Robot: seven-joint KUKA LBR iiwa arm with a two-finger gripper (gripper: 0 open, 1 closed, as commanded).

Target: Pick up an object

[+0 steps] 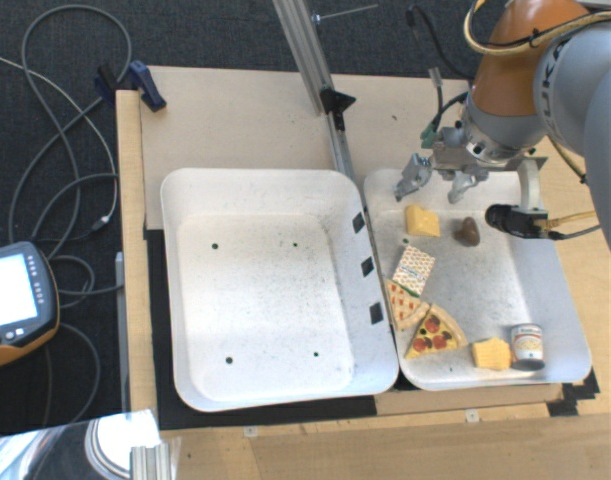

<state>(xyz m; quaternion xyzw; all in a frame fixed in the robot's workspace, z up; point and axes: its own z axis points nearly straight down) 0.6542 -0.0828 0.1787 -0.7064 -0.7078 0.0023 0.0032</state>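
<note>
The arm [545,58] comes in from the right and is cut off by the frame edge, so its base cannot be seen. Its bulky wrist covers the back edge of the right bin [575,338]. The hand [440,180] hangs over the back left part of that bin, its two fingers spread apart with nothing between them. Their tips are small and grey, and whether they touch the bin floor is hard to say.

Just in front of the hand lies a yellow cheese wedge [422,220], a little to the hand's near side and not between the fingers. Just beside it to the right is a small dark brown lump [468,231], too blurred to name. Further forward lie a white checked packet [414,268], a waffle piece [403,303] partly under it, and a pizza slice [434,333]. At the front right corner a second yellow block [492,353] touches a small tin [527,346].

The left bin [185,193] sits alongside on the worktop [225,118]. A metal pole [300,43] slants across the back and runs out of the top of the frame.
</note>
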